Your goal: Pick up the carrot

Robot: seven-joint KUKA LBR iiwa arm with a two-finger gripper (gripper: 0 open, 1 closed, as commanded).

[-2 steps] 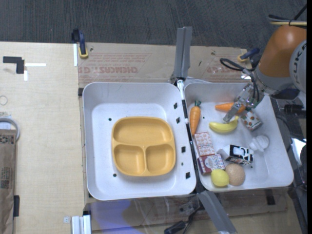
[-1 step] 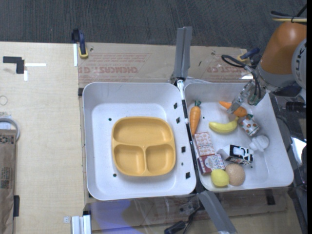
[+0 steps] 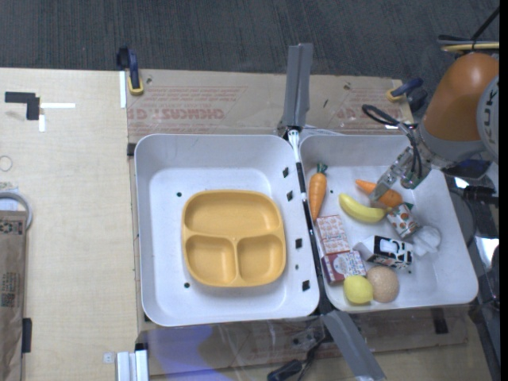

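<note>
The carrot [image 3: 317, 194], orange with a green top, lies lengthwise against the left wall of the right bin [image 3: 444, 292]. My gripper [image 3: 390, 186] hangs low over the right bin's upper middle, about a hand's width right of the carrot. It is just above a small orange item [image 3: 367, 186] and the right end of a yellow banana [image 3: 359, 209]. The gripper's tip blends with the items under it, and nothing is clearly held.
The left bin [image 3: 159, 213] holds a yellow divided plate [image 3: 234, 236]. In the right bin also lie a red-and-white packet [image 3: 332, 235], a lemon [image 3: 358, 290], a beige egg-like ball [image 3: 383, 283], a black-and-white carton [image 3: 391, 252] and a small printed can [image 3: 402, 220].
</note>
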